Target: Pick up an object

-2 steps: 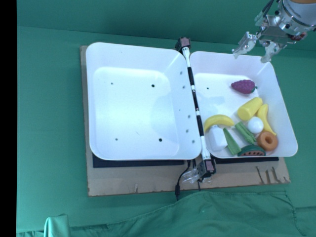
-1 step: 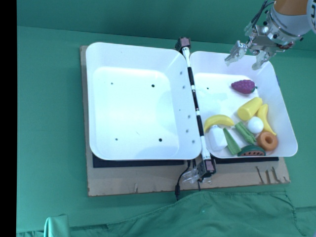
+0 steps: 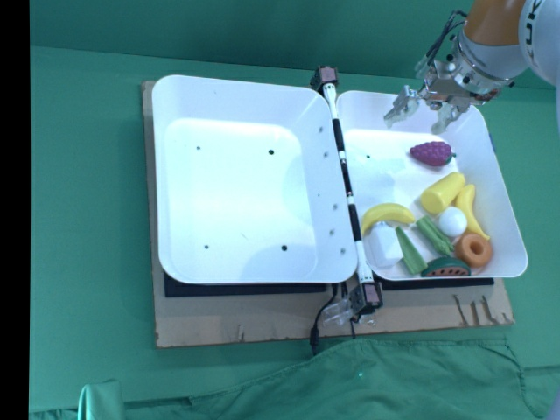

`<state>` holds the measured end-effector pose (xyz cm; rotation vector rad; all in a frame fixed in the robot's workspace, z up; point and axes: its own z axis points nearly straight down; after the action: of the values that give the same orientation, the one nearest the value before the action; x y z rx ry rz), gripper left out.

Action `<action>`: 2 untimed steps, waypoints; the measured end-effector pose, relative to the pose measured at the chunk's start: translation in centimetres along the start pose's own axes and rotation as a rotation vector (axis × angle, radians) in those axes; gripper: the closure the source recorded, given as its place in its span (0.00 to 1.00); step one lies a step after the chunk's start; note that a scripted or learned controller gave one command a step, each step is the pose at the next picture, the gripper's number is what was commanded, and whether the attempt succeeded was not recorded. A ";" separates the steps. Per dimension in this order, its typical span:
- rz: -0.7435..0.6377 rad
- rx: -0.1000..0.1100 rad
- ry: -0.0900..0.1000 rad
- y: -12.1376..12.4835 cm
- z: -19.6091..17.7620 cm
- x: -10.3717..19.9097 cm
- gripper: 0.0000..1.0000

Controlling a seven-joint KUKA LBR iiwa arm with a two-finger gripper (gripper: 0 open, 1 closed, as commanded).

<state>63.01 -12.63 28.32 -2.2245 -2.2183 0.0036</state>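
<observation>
- Fingers spread apart with nothing between them, the gripper (image 3: 423, 110) hangs over the far rim of the right bin (image 3: 503, 201) in the upper right of the frame; one fingertip (image 3: 395, 108) points left, the other down toward the fruit.
- Just below and slightly right of the fingers lies a purple bunch of grapes (image 3: 431, 153) with a green stem, apart from the gripper and alone on the white floor of the bin.
- Behind the fingers, the metal wrist joins the grey arm with its orange band (image 3: 499, 3), which leaves the frame at the top right corner.
- Lower in the same bin, toward its right and bottom edges, the other toys crowd together: a yellow corn-like piece (image 3: 442, 192), a white ball (image 3: 452, 221) touching it, a banana (image 3: 388, 214) to the left, a second yellow curved fruit (image 3: 470, 208) to the right.
- At the bin's lower edge sit an orange ring (image 3: 475, 250), a watermelon slice (image 3: 445, 269), green stick-shaped pieces (image 3: 423, 241) and a white block (image 3: 386, 246).
- Centre left, the left bin (image 3: 236, 178) shows a white floor with a few dark specks.
- A black-and-white divider bar (image 3: 346, 178) runs between the two bins.
- Both bins rest on a brown board (image 3: 245, 322) laid over green cloth (image 3: 87, 191).
</observation>
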 end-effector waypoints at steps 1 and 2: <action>0.000 0.003 0.001 0.0 5.9 0.6 0.00; 0.001 -0.008 0.000 0.2 10.1 0.5 0.00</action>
<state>63.19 -12.13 18.22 -2.2292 -2.2217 -0.0046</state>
